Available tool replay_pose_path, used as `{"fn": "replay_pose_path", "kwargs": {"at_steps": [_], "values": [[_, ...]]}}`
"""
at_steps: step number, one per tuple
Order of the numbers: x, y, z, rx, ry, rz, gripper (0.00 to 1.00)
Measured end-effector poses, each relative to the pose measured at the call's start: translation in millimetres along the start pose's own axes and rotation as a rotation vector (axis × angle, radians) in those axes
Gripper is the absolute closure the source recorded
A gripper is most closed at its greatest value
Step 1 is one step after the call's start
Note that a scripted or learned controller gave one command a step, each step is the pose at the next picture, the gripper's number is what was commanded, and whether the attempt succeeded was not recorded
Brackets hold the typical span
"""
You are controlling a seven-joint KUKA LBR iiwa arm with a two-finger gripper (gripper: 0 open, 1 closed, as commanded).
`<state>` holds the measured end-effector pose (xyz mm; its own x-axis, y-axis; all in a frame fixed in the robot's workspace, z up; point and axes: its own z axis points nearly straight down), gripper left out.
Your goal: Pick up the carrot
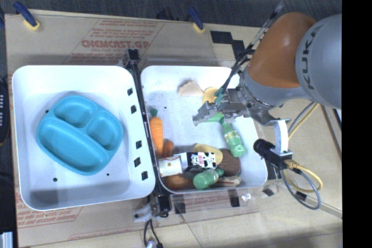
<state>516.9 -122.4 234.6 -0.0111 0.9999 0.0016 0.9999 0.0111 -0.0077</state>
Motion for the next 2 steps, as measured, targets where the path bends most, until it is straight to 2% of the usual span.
{"fn": "replay_pose_path", "kwargs": {"at_steps": [1, 2], "values": [[12, 38, 144, -0.002, -0.003, 0.127, 0.0], [7, 142, 42, -0.008, -0.002, 0.344, 0.0]]}}
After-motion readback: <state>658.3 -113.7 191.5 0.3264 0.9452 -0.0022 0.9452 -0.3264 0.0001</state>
